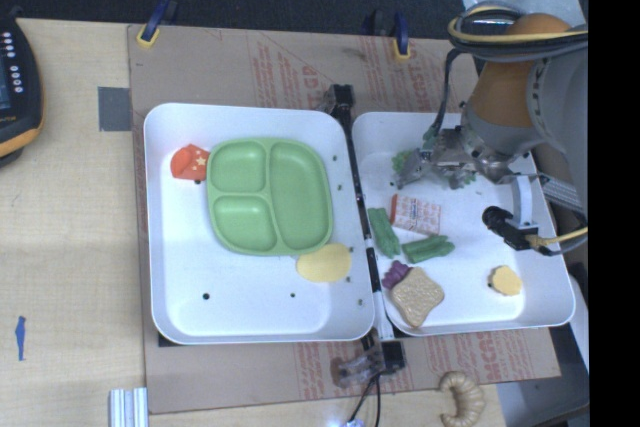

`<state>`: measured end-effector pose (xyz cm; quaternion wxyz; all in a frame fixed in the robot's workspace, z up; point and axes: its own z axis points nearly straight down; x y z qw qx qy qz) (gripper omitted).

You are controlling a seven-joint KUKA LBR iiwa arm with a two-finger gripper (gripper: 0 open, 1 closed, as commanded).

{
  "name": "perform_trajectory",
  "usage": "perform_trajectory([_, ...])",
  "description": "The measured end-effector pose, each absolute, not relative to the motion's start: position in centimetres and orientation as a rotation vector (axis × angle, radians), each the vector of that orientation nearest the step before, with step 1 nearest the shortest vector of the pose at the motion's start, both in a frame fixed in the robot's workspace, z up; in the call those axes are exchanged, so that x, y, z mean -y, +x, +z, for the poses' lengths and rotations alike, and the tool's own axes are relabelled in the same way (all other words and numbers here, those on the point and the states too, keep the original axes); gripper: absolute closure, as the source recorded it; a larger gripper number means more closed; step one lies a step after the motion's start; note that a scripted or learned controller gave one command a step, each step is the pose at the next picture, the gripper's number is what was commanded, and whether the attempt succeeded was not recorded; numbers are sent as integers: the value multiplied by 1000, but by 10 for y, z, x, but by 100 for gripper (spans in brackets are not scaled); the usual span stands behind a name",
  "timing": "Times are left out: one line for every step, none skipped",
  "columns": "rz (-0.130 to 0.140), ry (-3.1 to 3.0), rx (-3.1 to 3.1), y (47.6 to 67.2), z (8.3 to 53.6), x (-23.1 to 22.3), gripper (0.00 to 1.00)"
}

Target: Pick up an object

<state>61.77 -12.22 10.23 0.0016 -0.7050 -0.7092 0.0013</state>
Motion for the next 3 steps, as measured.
perform_trajectory([-2, -2216, 2228, 658, 92, 107, 0])
perform_trajectory([1, -2214, 2231, 658, 106, 109, 100])
perform_trajectory([-3, -2211, 2228, 592, 197, 53, 100])
